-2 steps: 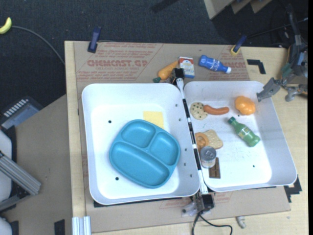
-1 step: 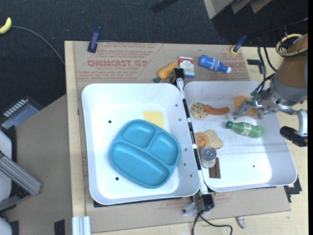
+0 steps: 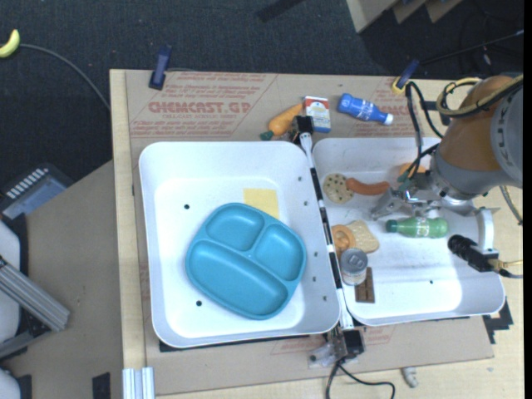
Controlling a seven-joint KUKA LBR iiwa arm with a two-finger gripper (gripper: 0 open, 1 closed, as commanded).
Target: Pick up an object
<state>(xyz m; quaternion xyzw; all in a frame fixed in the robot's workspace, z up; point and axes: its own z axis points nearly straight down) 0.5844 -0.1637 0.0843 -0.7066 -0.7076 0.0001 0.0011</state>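
Green plastic bottle (image 3: 418, 228) lies on its side in the right bin (image 3: 416, 293), long axis left-right, cap toward the left. The claw (image 3: 405, 200) hangs just above the bottle, fingers slightly spread, holding nothing.

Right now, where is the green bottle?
The green bottle lies on its side in the right bin, just below the end effector, right of the pastry.

Bench (image 3: 208, 98) under two white bins (image 3: 166, 189)

Blue clamp (image 3: 160, 67) fixed at the rear left edge of the brown printed tabletop (image 3: 208, 106). Grey cable (image 3: 75, 66) runs across dark carpet floor (image 3: 125, 15) from a yellow object (image 3: 8, 43).
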